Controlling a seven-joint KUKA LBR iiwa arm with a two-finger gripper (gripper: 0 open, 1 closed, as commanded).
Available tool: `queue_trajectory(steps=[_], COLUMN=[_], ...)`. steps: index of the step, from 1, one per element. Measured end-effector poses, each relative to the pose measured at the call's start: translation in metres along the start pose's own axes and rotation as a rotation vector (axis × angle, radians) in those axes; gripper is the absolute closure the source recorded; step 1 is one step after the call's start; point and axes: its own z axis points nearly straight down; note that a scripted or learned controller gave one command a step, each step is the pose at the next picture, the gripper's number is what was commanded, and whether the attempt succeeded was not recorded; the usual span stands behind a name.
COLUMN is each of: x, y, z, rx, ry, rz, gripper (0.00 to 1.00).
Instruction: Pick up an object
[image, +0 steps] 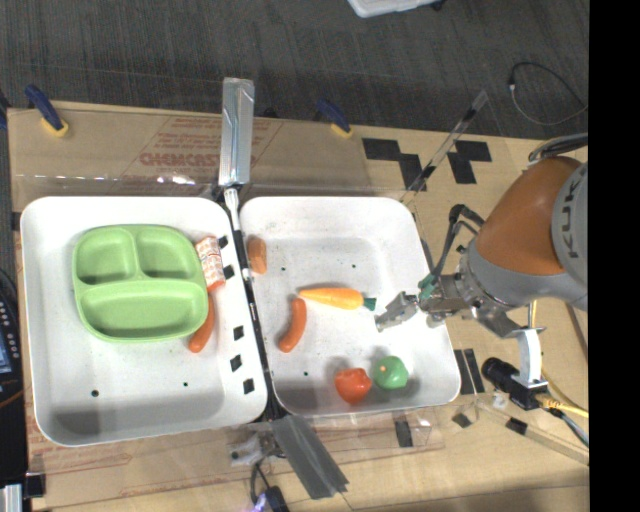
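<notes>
So far: nothing is lifted — I judge the pick not yet made.
Gripper (392, 314): over the right bin (300, 215), empty; I cannot tell its state.
Carrot (332, 297): just beside the gripper — nearest candidate.

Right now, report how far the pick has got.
Done: the gripper is over the right bin, near the carrot's green end. In hand: nothing shows between its fingers. Left: the whole grab and lift. The carrot, sausage, tomato and green pepper all lie on the bin floor.
</notes>
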Motion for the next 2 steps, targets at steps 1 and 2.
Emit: queue_trajectory(steps=[1, 2], x=[-0.003, 0.066], y=[0.067, 0.056], z=[-0.040, 0.051], rx=[-0.003, 0.003], ry=[-0.001, 0.000], rz=[0.190, 0.097], gripper=[0.00, 0.00])
